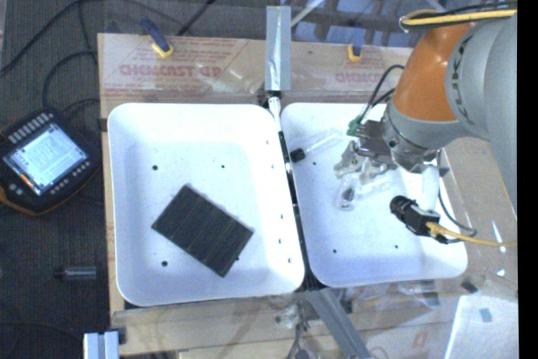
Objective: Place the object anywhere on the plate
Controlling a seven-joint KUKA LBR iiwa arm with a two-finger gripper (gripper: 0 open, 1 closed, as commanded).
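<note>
Dark plate waits in your left bin; the arm works over the right one.

The plate [203,229], a dark ribbed slab, lies flat and skewed in the left bin [134,130], bare on top, so it looks free to receive. Over the right bin [437,265], the gripper [357,176] points down from the bent, orange-banded arm [437,88]. A small clear object [346,197] sits at its tips; you cannot tell whether it is gripped or how far the fingers gape.
</note>
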